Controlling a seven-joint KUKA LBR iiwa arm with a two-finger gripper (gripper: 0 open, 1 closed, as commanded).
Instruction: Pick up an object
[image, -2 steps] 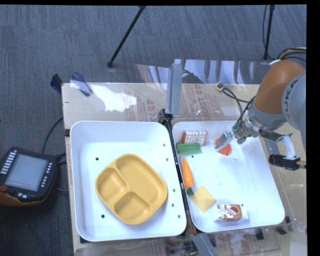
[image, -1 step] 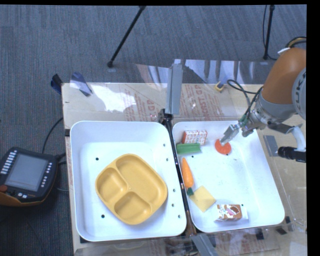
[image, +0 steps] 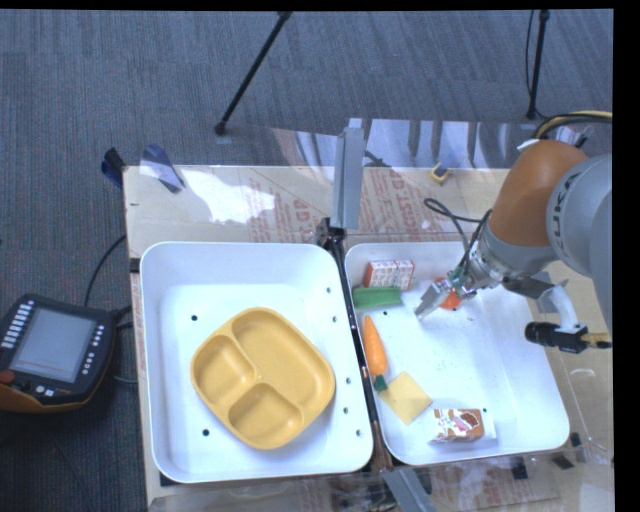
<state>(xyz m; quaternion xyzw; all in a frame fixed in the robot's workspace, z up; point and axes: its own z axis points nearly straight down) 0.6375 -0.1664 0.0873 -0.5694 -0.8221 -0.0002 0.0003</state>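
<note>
My gripper (image: 438, 297) hangs over the upper middle of the right bin (image: 520, 390), pointing down and to the left. A small red-orange piece (image: 453, 297) shows right against it; I cannot make out whether it is held. In the same bin, left of the gripper, lie a small orange and white carton (image: 388, 273) and a green item (image: 376, 297). Below these are a carrot (image: 374, 347), a yellow cheese slice (image: 405, 396) and a brown and white packet (image: 462, 425).
The left bin (image: 170, 300) holds a yellow divided plate (image: 262, 376). A grey post (image: 349, 185) stands behind the gap between the bins. A teach pendant (image: 50, 350) lies on the floor at the left.
</note>
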